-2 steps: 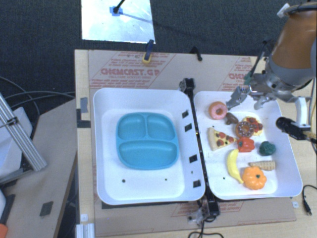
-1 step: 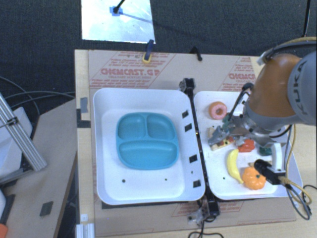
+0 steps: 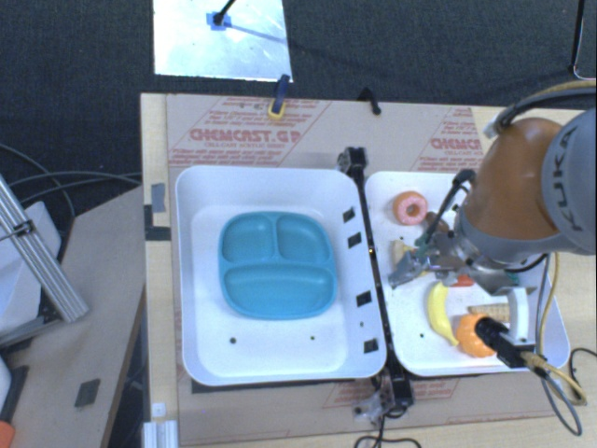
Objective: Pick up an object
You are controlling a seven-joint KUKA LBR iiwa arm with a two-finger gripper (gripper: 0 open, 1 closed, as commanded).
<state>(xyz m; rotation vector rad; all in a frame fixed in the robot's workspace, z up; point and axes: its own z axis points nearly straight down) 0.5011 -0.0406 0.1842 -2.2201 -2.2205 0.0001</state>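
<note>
Your bench carries two shallow white bins side by side on a brown board printed with red lettering. Left bin (image 3: 201, 343): holds one light blue divided plate (image 3: 277, 264) with three compartments, lying flat near the bin's middle. Right bin (image 3: 396, 357): holds a pink ring-shaped doughnut (image 3: 409, 207) near its far end, a yellow banana (image 3: 438, 313) lying lengthwise near the middle, and an orange round fruit (image 3: 476, 335) just beside the banana's near end, on its right. A small pale item shows just left of the gripper, too small to name. Arm: your grey arm with its orange band (image 3: 518, 180) reaches in from the right and covers much of the right bin's far right side. Gripper (image 3: 408, 271): positioned low over the right bin, between the doughnut and the banana, pointing toward the divider that separates the two bins. Its metal tips sit close together, but you cannot tell from this angle how far apart the fingers stand, nor whether anything lies between them. The banana lies just beside the gripper, on its near side; the doughnut lies just beyond it. Surroundings: a shiny square sheet (image 3: 222, 26) lies on the dark floor beyond the bench, and a yellow-handled tool (image 3: 278, 101) rests at the board's far edge.
</note>
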